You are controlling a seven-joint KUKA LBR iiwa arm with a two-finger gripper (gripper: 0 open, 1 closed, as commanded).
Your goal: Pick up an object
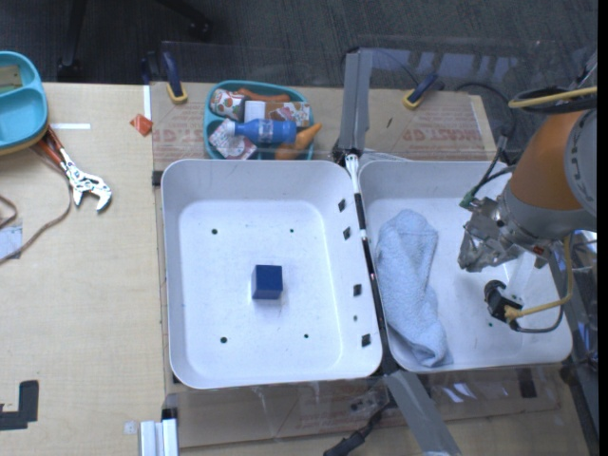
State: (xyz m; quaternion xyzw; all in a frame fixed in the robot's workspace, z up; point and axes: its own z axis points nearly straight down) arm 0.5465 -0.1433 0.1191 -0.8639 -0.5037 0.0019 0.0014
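A small blue cube [268,282] sits near the middle of the left white bin [190,350]. A crumpled pale blue cloth [411,283] lies along the left side of the right bin [546,350]. My gripper [478,251] hangs over the right bin, to the right of the cloth and a little apart from it, pointing down. I see nothing between its fingers. The grey arm with its orange band [549,164] comes in from the right above it.
A teal tub [257,122] of small packets and a blue bottle stands behind the left bin. A wrench [84,183] and a blue tray [21,98] lie on the wooden bench at left. Yellow clamps sit at the back edge.
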